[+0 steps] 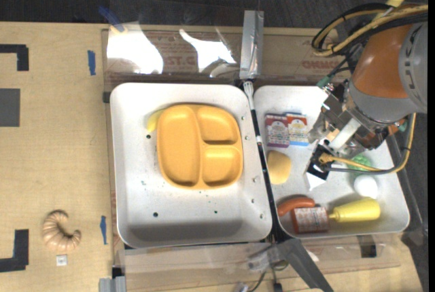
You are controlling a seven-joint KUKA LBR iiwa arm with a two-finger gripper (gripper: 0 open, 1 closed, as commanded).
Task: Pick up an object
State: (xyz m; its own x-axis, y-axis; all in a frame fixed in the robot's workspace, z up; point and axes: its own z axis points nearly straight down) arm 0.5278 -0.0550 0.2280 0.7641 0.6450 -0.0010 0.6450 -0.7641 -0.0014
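Where bins meet: yellow tray (199,146) left, bottles (333,213) right.

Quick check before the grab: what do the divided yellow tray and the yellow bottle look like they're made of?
The divided tray looks like molded plastic, matte to satin: uniform orange-yellow, rounded compartment ridges, soft highlights. The yellow bottle also looks plastic, smooth and slightly glossy, lying on its side; whether it is rigid or squeezable can't be told.

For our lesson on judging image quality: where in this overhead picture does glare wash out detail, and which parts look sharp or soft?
In the camera view, strong glare whitens the clear plastic sheet behind the left white bin; the orange divided plastic tray is evenly lit and sharp with little shadow; the grey arm with the orange band looks soft at its edges.
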